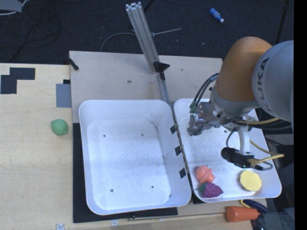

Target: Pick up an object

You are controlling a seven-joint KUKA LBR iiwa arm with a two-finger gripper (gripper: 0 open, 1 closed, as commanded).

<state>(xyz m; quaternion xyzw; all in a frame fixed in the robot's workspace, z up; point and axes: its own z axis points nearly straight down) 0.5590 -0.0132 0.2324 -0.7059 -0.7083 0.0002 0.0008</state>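
While the grey arm (268, 80) with its orange band (242, 68) reaches in from three o'clock, its gripper (197, 127) hangs over the upper part of the right white bin (268, 188), close to that bin's left wall. Whether the gripper is released or clenched cannot be told from this slanted overhead view; nothing can be seen caught in it.

Inside the right bin, toward six o'clock from the gripper and apart from it, lie three small objects. A pink-orange toy (205, 173) sits near the left wall, touching a purple grape-like toy (211, 190) just below it. A round yellow piece (251, 180) rests at the bin's lower right, toward five o'clock from the gripper. A black cabled part (236, 156) of the arm hangs above the yellow piece.

At nine o'clock from the right bin sits the left white bin (96, 111), the two touching along their shared edge. Well apart, at nine o'clock on the wooden bench (29, 176), rests a green ball (59, 127). An orange object (242, 213) lies outside the right bin, at six o'clock. A metal rail (146, 37) slants down from twelve o'clock toward the seam between the bins.
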